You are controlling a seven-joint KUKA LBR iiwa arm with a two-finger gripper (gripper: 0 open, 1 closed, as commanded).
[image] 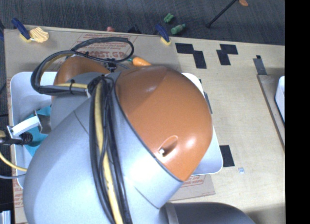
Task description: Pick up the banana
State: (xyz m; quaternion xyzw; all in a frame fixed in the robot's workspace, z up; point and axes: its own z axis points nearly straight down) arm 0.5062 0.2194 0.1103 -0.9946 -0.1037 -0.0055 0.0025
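Note:
The arm's grey body (72, 170) and its large orange band (164, 116) lean over the bins and hide nearly all of their floors. A second orange section (72, 70) sits at the far left, above the left bin, wrapped by black cables (53, 58). The arm covers whatever lies under it in the bins.
The left white bin's rim (17, 80) and the right bin's near corner (215, 162) stick out from under the arm. A blue item (43, 114) and a white piece with a black plug (22, 128) sit in the left bin. A small orange object (141, 62) lies at the bins' far edge.

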